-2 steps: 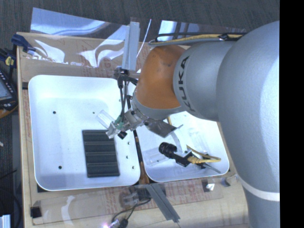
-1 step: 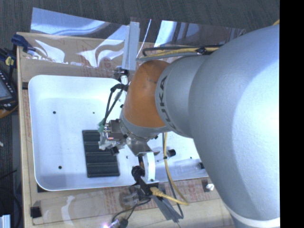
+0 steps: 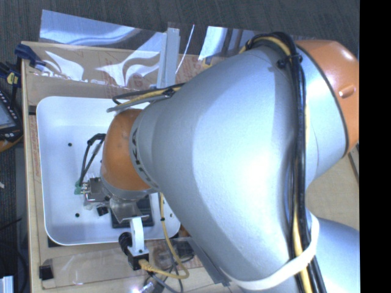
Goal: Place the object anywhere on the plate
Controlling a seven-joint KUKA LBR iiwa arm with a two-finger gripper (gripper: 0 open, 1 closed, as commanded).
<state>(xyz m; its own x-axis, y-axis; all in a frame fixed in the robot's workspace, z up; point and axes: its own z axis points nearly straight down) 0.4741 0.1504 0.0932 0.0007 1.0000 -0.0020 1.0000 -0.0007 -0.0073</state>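
Note:
My grey arm (image 3: 244, 163), with its orange band (image 3: 119, 157), reaches over from the right and covers most of the bench. The wrist hangs low over the near part of the left white bin (image 3: 58, 163). The gripper (image 3: 122, 211) sits just above the bin floor near the front wall, and the wrist hides its tips. The bin floor to the left of the gripper shows bare white with two small dark specks (image 3: 69, 144). The arm hides the whole right side of the bench.
A wooden frame (image 3: 30, 182) borders the bin on the left and front. Shiny foil sheets (image 3: 91, 32) lie behind the bin. A dark device (image 3: 6, 112) sits off the bench at the far left.

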